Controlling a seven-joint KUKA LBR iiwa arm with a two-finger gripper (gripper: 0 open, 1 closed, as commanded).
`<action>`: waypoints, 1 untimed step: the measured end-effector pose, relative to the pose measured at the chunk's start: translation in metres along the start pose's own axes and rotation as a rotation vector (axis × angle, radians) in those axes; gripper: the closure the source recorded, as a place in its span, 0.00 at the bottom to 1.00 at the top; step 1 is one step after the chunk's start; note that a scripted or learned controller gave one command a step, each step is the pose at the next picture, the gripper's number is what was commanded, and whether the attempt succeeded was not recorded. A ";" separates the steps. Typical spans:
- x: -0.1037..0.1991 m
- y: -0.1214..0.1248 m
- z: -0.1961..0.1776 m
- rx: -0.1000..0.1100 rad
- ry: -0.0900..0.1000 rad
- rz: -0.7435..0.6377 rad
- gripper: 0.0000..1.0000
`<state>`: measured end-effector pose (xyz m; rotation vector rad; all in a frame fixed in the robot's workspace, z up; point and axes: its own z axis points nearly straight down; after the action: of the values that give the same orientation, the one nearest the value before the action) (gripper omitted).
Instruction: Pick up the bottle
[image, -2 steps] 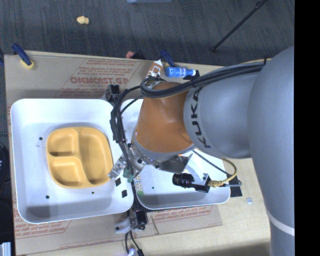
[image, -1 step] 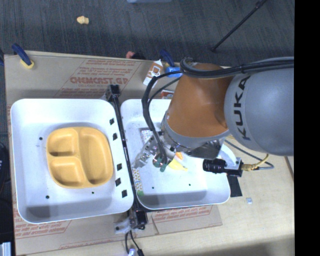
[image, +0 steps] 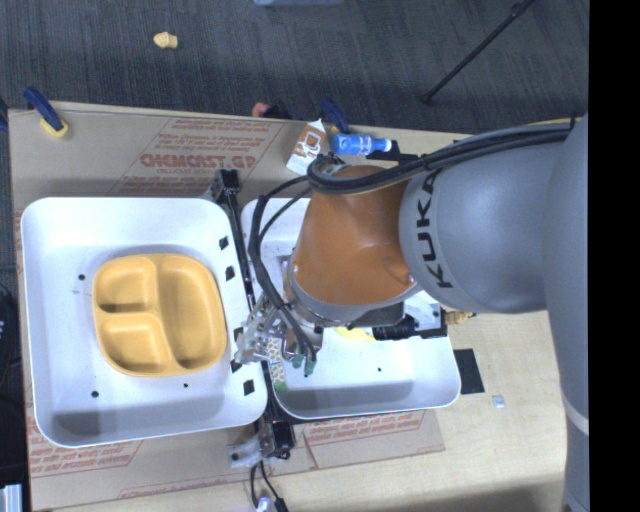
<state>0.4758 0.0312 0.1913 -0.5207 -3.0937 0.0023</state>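
Note:
My gripper (image: 275, 345) hangs over the left edge of the right bin (image: 400, 395), close to the divide between the two bins. Right at its tip is a small object with a patterned label and a green end (image: 279, 378), which may be the bottle. Whether it is gripped is hidden from me. The arm's orange band (image: 350, 240) and grey wrist cover most of the right bin. A bit of something yellow (image: 388, 335) peeks out under the arm.
The left bin (image: 50, 300) holds a yellow three-compartment tray (image: 158, 312). A blue-capped item (image: 355, 145) and a paper tag lie on the cardboard behind the right bin. Cables run along the gap between the bins.

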 end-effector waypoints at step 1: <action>-0.019 -0.052 -0.039 -0.001 -0.006 -0.308 1.00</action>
<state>0.4772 -0.0245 0.2302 -0.0403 -3.1429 0.0016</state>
